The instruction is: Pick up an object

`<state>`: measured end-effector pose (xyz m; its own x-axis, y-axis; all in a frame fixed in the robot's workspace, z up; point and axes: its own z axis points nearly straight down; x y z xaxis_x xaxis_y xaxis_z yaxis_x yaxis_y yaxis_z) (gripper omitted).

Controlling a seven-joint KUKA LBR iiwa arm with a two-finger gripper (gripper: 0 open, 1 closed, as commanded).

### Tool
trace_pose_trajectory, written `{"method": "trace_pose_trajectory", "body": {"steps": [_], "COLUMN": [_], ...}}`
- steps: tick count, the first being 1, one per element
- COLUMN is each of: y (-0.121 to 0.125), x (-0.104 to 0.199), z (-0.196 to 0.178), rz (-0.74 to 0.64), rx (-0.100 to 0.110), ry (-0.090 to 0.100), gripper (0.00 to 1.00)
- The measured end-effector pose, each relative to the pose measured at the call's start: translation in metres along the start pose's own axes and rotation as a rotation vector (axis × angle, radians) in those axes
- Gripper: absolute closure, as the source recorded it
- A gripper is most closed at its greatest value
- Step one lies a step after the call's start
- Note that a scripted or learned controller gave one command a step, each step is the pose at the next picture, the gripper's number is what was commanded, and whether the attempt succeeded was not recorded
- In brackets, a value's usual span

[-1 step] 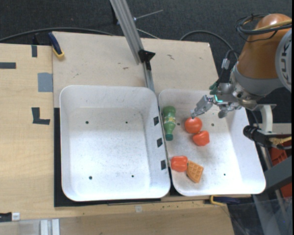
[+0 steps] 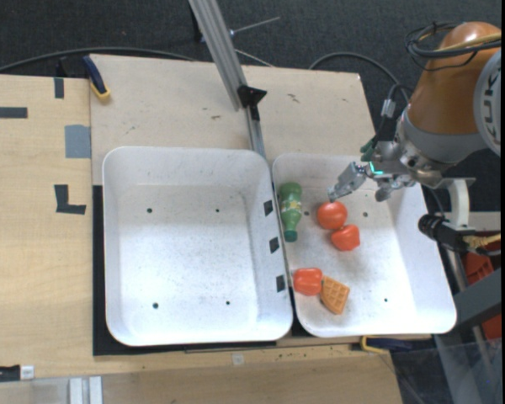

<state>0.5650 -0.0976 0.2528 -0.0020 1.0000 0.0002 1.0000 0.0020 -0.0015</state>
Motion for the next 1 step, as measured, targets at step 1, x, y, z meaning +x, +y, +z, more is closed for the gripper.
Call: {"method": "trace_pose_trajectory", "body": {"steps": [1], "y": [0.0007], "x": [-0.0056], "z": [0.0456], "rz": [0.001], "rx": [0.005], "ry": [-0.001], "gripper": [0.00]}}
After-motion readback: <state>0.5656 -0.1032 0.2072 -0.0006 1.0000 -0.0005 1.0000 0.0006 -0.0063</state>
